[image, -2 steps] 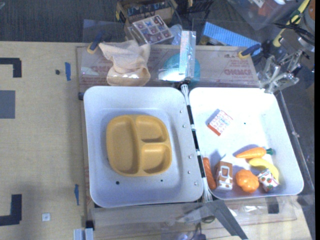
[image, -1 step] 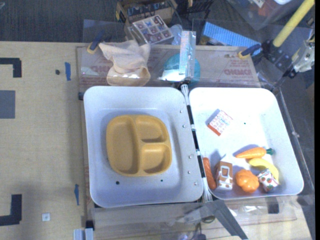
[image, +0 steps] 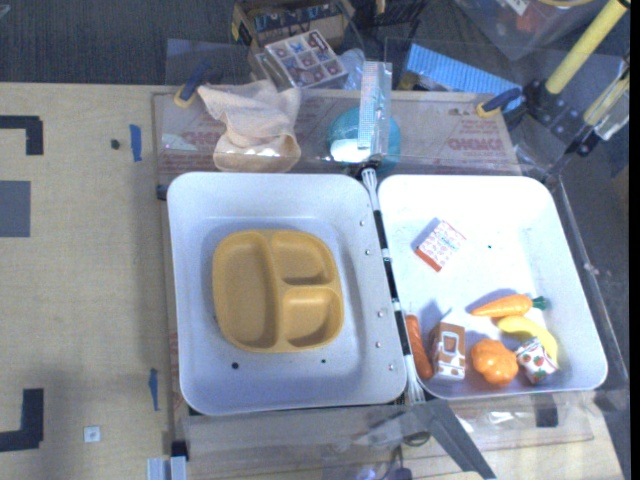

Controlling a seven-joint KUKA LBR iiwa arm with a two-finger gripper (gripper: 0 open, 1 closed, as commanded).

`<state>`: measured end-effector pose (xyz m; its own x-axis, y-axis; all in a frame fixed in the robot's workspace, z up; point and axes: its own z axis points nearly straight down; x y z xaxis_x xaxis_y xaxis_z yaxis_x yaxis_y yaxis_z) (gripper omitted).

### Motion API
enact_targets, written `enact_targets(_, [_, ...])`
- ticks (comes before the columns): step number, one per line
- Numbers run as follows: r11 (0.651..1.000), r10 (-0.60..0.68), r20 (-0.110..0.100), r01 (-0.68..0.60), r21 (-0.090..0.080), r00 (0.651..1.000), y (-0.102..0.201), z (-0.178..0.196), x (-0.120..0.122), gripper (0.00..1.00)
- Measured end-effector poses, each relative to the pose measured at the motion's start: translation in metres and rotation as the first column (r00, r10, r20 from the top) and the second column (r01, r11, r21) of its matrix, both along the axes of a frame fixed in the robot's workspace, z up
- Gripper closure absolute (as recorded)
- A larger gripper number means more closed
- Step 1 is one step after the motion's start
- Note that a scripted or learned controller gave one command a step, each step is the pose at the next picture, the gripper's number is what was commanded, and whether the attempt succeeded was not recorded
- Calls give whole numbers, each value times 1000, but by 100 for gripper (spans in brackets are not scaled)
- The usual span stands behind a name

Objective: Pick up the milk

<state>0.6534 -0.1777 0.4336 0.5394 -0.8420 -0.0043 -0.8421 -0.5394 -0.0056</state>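
Pincer width, and whether it has anything in it, cannot be told from this view. Nothing hangs over either bin, and every item lies on a bin floor. Judged from that, the task looks barely begun: the approach, the grasp and the lift are all left to do.

The milk (image: 537,360) is taken to be the small white carton with red markings and a peaked top, though at this size the label is unreadable. It sits in the right bin (image: 560,230), in the near right corner, close to the bin wall. It seems tilted rather than squarely upright. A banana (image: 530,328) lies just on its far side and looks to touch it, an orange (image: 493,362) sits just to its left, and a carrot (image: 508,304) lies farther back.

A second small carton (image: 449,352), brown and white, stands left of the orange beside a red sausage (image: 416,346), and could be mistaken for the target. A flat red and white box (image: 440,244) lies well apart, towards the far side of that bin.

The left bin (image: 190,218) bears a yellow divided plate (image: 278,290).

The crowding and the nearby wall would likely make a clean grasp awkward.
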Motion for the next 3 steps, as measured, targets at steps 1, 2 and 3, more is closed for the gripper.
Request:
enact_targets(1, [694,720,2,-720,-1,694,-19,-99,15,100])
enact_targets(2, [927,375,-1,-375,2,927,-26,-6,13,100])
enact_targets(3, [999,-40,-6,40,1,999,-48,-1,1,100])
